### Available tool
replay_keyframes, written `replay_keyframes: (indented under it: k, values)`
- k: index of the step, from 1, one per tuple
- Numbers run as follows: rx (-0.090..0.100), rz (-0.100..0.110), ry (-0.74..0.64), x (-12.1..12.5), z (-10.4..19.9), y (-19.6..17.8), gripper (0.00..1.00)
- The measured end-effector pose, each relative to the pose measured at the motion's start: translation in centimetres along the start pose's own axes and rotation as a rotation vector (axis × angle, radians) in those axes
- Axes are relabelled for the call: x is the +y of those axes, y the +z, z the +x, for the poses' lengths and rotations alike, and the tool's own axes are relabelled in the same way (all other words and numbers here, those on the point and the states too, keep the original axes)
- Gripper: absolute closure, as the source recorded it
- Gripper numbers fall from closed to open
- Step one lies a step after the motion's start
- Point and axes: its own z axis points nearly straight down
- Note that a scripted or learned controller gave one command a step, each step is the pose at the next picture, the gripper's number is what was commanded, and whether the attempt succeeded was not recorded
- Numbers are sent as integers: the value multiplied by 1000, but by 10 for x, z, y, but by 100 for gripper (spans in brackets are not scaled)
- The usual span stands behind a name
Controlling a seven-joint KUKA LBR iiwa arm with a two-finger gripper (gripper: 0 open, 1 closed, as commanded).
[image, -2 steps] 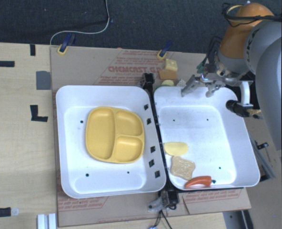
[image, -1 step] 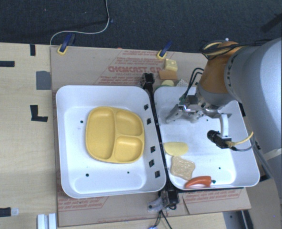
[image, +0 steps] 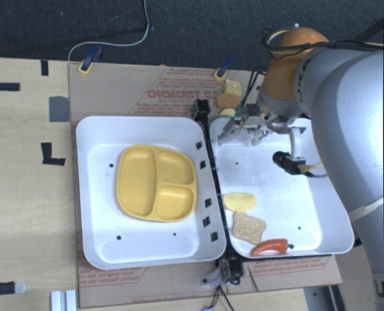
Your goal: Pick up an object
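Note:
My gripper [image: 242, 127] hangs low over the far left corner of the right bin [image: 309, 206], below the orange wrist band. Nothing can be seen held in it. Three small items lie at the near left of that bin, well apart from the gripper: a pale yellow oval piece [image: 239, 201], a tan square cracker-like piece [image: 249, 227] and an orange-red elongated piece [image: 270, 246] against the front rim. A yellow divided plate [image: 156, 182] rests in the middle of the left bin [image: 95, 238].
The grey arm fills the right side above the right bin. A small yellow and tan block [image: 229, 92] sits on the cardboard just behind the bins. Black clips [image: 208, 193] run along the wall between the two bins.

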Motion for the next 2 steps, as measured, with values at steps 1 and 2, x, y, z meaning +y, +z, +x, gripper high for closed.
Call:
replay_keyframes:
  k: [1,2]
  values:
    - [-1,5,4,-54,-8,22,0]
    - [-1,0,2,-21,0,-21,0]
